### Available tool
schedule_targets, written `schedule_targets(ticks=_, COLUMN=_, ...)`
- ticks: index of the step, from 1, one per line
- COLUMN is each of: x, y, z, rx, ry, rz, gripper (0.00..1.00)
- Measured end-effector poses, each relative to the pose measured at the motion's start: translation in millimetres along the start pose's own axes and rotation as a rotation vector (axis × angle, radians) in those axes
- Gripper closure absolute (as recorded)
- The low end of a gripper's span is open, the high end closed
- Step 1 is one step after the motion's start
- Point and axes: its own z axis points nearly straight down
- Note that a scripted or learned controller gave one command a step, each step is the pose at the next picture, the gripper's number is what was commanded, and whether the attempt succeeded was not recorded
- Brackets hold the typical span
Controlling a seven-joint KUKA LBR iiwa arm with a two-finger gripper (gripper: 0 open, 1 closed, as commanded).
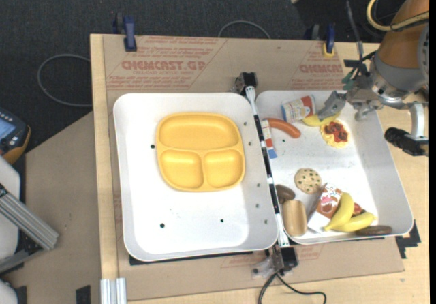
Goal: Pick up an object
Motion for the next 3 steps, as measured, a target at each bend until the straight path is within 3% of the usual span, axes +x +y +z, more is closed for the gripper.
schedule_targets(ticks=1, x=90, y=15, z=45, rx=0.006, ry=0.005, rz=-0.007, gripper=0.00)
schedule_targets(ticks=2, x=86, y=28, z=67, rx=0.009, ry=0.004, rz=0.004, gripper=0.00)
schedule_targets(ticks=3, x=80, y=23, z=65, rx=-0.007, ry=0.006, rz=0.001, gripper=0.00)
